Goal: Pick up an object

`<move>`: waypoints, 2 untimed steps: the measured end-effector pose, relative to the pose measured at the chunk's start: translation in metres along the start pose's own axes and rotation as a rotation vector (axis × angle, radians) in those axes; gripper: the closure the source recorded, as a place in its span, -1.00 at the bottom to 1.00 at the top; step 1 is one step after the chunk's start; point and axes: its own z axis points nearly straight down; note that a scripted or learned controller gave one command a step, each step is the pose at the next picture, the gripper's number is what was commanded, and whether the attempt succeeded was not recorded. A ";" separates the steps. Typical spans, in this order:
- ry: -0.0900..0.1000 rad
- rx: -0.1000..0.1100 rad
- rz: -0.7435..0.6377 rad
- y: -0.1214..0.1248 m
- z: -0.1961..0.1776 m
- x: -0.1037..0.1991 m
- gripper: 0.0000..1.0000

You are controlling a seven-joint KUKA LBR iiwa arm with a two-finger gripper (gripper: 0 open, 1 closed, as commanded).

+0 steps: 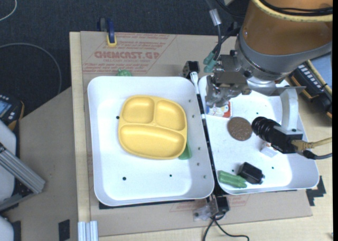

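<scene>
Presently we are hovering our gripper point(217, 99) over the right bin point(296, 179), at its ten o'clock corner, just above a small red-and-white card point(222, 110); how the tool is set we cannot tell. At the bin's centre a brown disc point(240, 128) is lying, with a green piece point(232, 179) and a black block point(251, 172) at six o'clock. A yellow divided plate point(153, 126) is sitting in the left bin point(105, 145).

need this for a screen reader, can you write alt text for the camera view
A grey and orange robot arm's gripper hangs over the right white bin, above a small red and white card near a brown disc, a green piece and black items. The left white bin holds a yellow divided tray.
</scene>
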 end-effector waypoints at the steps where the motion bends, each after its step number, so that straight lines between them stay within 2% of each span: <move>1: 0.000 -0.002 -0.001 0.001 -0.010 0.001 1.00; 2: 0.000 -0.004 -0.003 0.001 -0.020 0.001 1.00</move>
